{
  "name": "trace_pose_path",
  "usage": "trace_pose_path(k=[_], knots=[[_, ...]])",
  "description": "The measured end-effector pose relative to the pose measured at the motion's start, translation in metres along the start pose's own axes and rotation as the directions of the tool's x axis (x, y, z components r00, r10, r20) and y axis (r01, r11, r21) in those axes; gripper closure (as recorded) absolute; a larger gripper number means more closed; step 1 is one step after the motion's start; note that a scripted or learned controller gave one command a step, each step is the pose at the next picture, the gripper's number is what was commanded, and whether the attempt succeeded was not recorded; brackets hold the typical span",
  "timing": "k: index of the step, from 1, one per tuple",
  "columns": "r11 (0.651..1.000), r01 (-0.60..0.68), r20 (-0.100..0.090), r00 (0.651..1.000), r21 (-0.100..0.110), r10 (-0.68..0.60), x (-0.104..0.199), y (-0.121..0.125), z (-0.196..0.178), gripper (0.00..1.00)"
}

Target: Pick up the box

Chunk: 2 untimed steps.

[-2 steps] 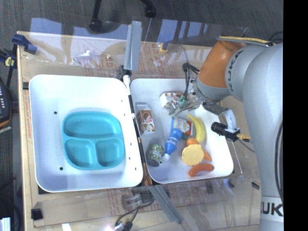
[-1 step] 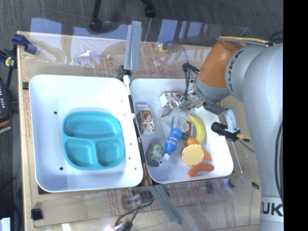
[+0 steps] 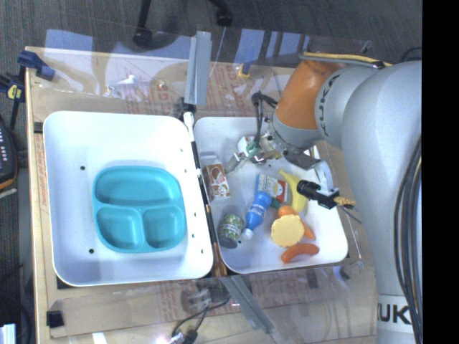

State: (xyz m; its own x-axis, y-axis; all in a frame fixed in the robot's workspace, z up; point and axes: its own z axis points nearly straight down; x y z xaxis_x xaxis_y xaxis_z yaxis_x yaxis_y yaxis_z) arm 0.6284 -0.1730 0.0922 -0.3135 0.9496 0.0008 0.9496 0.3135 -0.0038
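Note:
The box (image 3: 216,180) is small, brown and white with a red patch. It lies flat in the right bin (image 3: 331,258), close against that bin's left wall. My gripper (image 3: 246,154) hangs low over the back of the right bin, just up and to the right of the box and apart from it. Nothing shows in the gripper. The grey arm with its orange band comes in from the right above the bin.
The right bin also holds a dark can (image 3: 231,228), a blue bottle (image 3: 257,210), a green and red packet (image 3: 271,188), a yellow round piece (image 3: 287,230), a banana (image 3: 295,196) and orange carrots (image 3: 300,251). In the left bin (image 3: 64,135) lies a blue divided tray (image 3: 138,208).

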Motion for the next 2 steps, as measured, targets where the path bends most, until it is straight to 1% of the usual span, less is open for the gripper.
trace_pose_path(k=[1,2], knots=[[0.999,0.050,0.027,0.998,-0.001,-0.050,0.024,0.005,-0.005,0.00],[0.962,0.271,0.062,0.961,-0.019,-0.269,0.041,-0.021,-0.017,0.00]])
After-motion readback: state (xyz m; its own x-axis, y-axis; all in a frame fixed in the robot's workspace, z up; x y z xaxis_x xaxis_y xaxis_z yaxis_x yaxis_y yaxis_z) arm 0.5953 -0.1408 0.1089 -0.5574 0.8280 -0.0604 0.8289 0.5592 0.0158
